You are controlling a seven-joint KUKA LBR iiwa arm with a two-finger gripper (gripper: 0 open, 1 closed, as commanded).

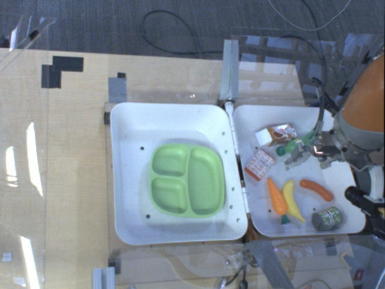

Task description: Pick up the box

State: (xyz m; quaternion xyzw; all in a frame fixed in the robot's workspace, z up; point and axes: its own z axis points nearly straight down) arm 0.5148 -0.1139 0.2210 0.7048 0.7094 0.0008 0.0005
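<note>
Red-and-white box (260, 164) lies flat beside the carrot (277, 197), on its bin-divider side. We judge approach phase: hand (299, 153) hovers beyond the box (grip state: cannot tell, nothing visibly held). Next: centre over box, descend.

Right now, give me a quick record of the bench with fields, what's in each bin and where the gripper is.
left bin: green divided plate
right bin: small red and white box, brown and white packet, carrot, banana, sausage, can
gripper: over the right bin, right of the box, near a green item
box state: lying in the bin by its left wall, not held
</note>
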